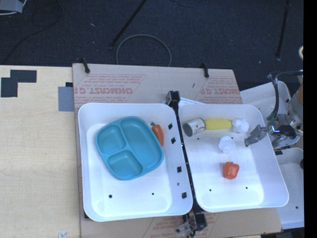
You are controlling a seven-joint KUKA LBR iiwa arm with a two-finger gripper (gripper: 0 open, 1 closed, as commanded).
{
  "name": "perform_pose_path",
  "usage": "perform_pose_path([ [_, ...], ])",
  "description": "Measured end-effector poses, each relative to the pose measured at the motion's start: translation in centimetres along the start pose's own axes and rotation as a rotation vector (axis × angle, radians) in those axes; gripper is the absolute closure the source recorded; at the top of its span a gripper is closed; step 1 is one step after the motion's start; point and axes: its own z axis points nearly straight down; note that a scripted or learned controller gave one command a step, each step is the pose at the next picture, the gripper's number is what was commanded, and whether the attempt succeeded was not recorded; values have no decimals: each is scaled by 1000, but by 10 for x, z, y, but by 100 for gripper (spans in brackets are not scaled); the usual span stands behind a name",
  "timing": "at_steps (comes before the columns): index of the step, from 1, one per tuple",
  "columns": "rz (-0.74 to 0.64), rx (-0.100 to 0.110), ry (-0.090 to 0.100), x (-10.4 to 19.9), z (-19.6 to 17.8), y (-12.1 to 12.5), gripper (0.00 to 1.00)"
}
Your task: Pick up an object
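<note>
Blue, the divided plate (130,147) lies flat in the left bin (94,202) with a carrot (158,133) wedged at its edge; the cardboard (114,86) beneath reads mirrored, illegible. In the right bin (267,195) a can (194,127), corn cob (218,124) and red pepper (230,170) lie loose, ready for picking. The gripper (255,135) hangs over that bin's right rim, jaws' state unclear, nothing visibly held.

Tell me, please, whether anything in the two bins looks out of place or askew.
The small can lies tipped on its side in the right bin, beside the corn cob. In the left bin, the carrot sits wedged against the blue plate's rim. No spills or damage.
</note>
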Motion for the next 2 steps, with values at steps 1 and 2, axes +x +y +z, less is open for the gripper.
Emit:
perform_pose_path([
  [1,-3,-12,-3,0,-7,2,0],
  [2,-3,-10,-1,11,45,-1,0],
])
